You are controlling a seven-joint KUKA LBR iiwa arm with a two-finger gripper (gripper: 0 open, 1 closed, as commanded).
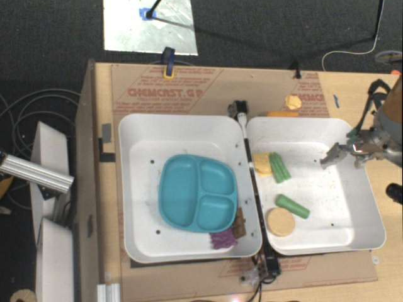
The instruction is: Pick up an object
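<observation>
Nearest the lens, my claw (332,156) hangs over the right bin (362,197), apparently carrying nothing; can't tell its opening. Pick not done. Candidates lie apart to its left: green piece (292,206), tan disc (281,222), green stick (279,167).

The tabletop (189,87) is covered by a brown sheet printed with red lettering. Two white bins are set on it side by side, touching along their inner walls: the left bin (135,168) and the right bin (359,225). Behind the right bin, a yellow piece (293,102) and an orange piece (283,113) are laid on the sheet. A blue-and-yellow clamp (168,62) is fixed at the far edge.
</observation>
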